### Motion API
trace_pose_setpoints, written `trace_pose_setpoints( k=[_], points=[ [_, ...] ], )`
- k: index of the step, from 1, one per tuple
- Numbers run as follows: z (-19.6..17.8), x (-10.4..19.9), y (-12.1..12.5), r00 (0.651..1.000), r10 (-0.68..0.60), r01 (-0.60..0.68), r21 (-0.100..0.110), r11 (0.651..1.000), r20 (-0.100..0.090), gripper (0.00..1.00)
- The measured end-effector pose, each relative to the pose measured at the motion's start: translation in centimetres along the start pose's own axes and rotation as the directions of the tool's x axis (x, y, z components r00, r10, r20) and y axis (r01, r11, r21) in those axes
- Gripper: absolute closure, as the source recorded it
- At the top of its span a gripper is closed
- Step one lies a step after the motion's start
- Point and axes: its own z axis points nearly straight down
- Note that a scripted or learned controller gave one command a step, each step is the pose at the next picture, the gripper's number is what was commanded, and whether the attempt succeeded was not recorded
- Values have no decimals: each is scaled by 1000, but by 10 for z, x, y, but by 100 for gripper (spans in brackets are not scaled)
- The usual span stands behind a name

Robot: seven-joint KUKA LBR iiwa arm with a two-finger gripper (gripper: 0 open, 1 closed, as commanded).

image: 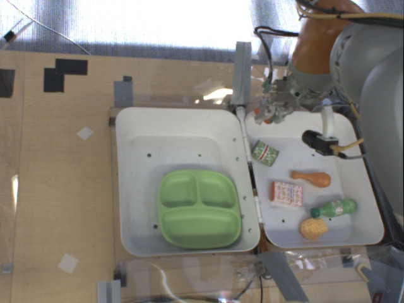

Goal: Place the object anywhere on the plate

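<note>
The gripper (273, 113) is hovering over the far left corner of the right bin (363, 216), its grip state not discernible, while the green plate (199, 208) is sitting in the left bin (136, 169) and a green packet (265, 153), orange drumstick (312, 178), patterned box (287, 194), green bottle (334, 208) and yellow corn (314, 228) are lying apart in the right bin.

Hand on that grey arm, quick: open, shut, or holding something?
Hand: cannot be told from this view; nothing is seen between its fingers.
</note>
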Motion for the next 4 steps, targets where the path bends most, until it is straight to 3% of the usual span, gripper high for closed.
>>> trace_pose_setpoints(
  k=[1,2,3,4],
  points=[
    [0,12,-82,991,-132,132,1,991,-2,100],
    [-9,78,-133,992,-130,130,2,992,-3,100],
    [1,136,-133,1000,12,-12,4,1000,-2,100],
    [20,157,-131,977,-211,211,4,977,-3,100]
  ],
)
